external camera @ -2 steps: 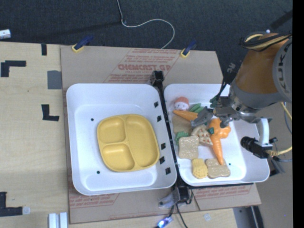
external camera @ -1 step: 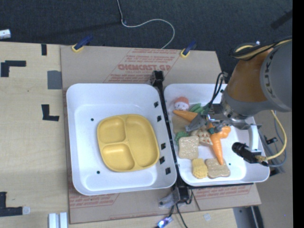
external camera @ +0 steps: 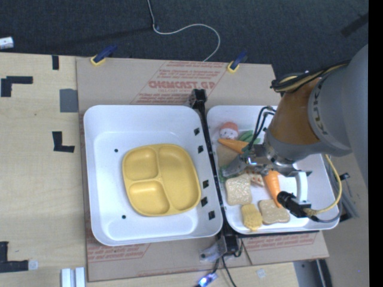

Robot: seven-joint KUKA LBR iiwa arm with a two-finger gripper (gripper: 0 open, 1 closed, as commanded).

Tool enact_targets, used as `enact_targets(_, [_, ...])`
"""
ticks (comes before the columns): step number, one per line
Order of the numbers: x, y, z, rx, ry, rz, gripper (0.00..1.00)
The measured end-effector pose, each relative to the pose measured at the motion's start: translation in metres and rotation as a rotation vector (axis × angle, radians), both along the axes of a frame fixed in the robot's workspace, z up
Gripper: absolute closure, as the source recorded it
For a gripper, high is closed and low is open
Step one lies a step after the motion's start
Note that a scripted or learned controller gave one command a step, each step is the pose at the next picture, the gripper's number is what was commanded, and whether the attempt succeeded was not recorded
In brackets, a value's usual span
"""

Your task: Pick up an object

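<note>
Down in the right bin (external camera: 333, 178) the arm (external camera: 311, 118) has its wrist low over a heap of toy food, and the pincer (external camera: 254, 158) sits near the bin's middle, close to the divider between the two bins. Whether the pincer is apart or together cannot be told from this slant; the wrist hides the tips.

Nearest at hand are an orange carrot (external camera: 272, 184), lying just below and right of the pincer with its long axis running roughly up and down the view, and a second orange piece (external camera: 232, 143) just up-left of it, lying nearly crosswise. A pale bread slice (external camera: 239, 190) lies flat below the pincer, near the divider, with another toast piece (external camera: 274, 213) and a yellow chunk (external camera: 252, 217) further toward the near rim. A small round pink-and-white item (external camera: 228, 128) rests toward the far wall.

The left bin (external camera: 102, 130) carries a yellow divided plate (external camera: 160, 179), well apart from the arm.

As a judgement, the carrot below-right looks the likeliest target; closing across its short width would suit it.
</note>
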State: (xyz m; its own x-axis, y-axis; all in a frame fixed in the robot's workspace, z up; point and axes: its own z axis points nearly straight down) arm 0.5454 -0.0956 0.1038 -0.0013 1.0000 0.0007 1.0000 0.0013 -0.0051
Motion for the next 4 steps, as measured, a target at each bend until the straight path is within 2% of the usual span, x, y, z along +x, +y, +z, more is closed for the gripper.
enact_targets(1, [0.003,-0.001,-0.015,-0.004,-0.013,-0.001,0.0])
enact_targets(2, [0.006,-0.001,-0.002,-0.007,-0.023,0.001,1.0])
enact_targets(3, [0.007,-0.012,0.051,-0.002,-0.008,-0.002,1.0])
enact_targets(4, [0.005,-0.014,0.094,-0.001,-0.008,-0.001,1.0])
